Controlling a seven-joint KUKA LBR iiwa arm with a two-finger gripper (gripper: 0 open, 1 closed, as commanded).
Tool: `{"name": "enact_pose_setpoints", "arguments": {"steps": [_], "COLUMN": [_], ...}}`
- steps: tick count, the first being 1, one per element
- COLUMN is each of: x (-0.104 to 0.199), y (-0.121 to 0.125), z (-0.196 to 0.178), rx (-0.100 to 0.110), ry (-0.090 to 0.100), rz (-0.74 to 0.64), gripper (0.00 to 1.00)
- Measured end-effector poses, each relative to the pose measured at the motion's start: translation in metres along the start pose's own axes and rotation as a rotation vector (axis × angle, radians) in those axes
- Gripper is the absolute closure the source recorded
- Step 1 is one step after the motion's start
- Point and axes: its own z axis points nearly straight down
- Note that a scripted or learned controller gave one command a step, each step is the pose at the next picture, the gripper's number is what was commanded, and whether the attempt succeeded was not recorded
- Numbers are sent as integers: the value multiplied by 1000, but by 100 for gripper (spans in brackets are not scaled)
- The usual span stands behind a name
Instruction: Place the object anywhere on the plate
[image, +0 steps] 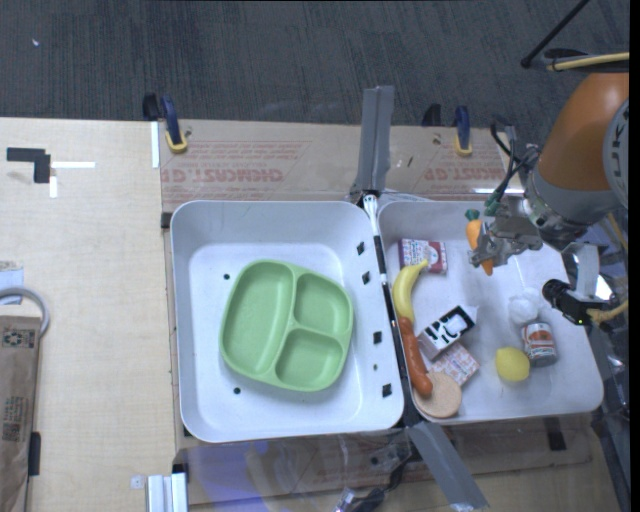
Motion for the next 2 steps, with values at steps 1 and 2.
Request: {"name": "enact_pose_setpoints", "arguments": {"steps": [1, 2], "x": [70, 41], "y": [-31, 5], "z": [-28, -4], "rx": [1, 2], "ry": [1, -1], "rz": [-84, 207], "gripper": [100, 100]}}
